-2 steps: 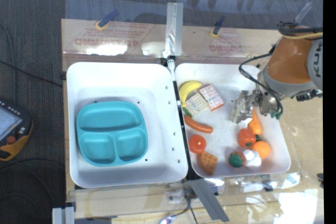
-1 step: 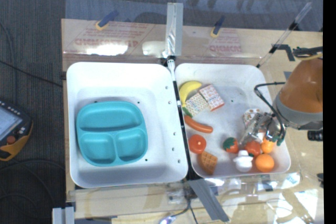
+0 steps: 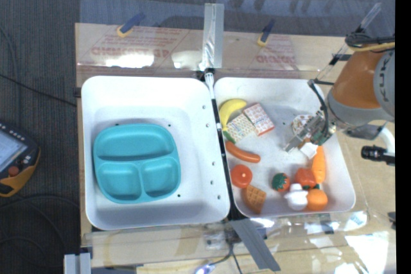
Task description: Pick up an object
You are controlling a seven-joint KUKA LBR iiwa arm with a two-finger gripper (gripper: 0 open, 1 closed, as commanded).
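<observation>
the grey two-finger gripper (image 3: 307, 136) hangs low over the right white bin (image 3: 282, 90), just above the orange plastic carrot (image 3: 318, 165); nothing looks lifted, pickup undone.

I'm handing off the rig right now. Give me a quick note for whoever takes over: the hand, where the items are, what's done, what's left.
Hand: low in the right bin, near its right wall; grip state unclear, nothing visibly held.
Items, all in the right bin: banana, two small boxes, sausage, tomato, waffle, strawberry, carrot.
Left bin: teal divided tray.
Done: no pick visible.
Left: grasp one item and lift.
</observation>
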